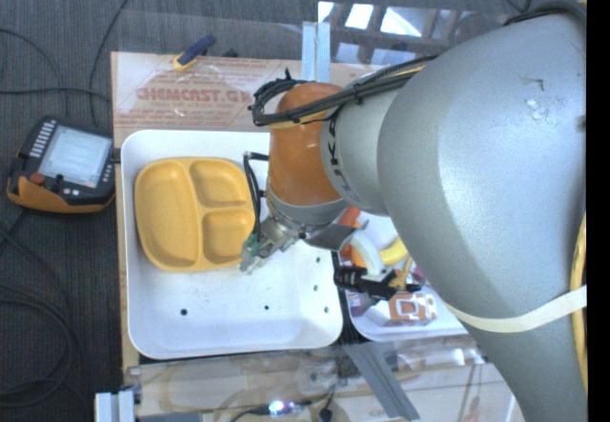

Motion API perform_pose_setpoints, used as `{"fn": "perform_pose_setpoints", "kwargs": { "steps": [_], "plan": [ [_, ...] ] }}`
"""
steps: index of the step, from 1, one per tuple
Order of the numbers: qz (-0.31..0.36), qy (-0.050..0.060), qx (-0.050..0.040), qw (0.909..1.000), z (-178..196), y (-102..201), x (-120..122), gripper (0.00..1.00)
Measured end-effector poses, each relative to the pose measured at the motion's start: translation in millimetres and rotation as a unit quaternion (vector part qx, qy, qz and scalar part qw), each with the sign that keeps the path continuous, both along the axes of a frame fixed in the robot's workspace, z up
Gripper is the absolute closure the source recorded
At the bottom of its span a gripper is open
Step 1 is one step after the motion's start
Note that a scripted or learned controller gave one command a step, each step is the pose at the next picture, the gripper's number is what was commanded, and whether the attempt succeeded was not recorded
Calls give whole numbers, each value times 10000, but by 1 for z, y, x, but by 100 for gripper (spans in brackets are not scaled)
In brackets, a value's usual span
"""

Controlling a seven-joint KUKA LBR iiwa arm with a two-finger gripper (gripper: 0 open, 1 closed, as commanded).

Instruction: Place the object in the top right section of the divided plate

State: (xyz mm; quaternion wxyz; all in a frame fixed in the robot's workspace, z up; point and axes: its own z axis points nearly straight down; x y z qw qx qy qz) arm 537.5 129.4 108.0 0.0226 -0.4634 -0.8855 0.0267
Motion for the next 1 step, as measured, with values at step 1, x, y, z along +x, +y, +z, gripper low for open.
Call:
{"fn": "perform_pose_setpoints", "kwargs": {
  "steps": [1],
  "plan": [
    [-516, -349, 31, 9981, -17, 18, -30, 100]
  ]
}}
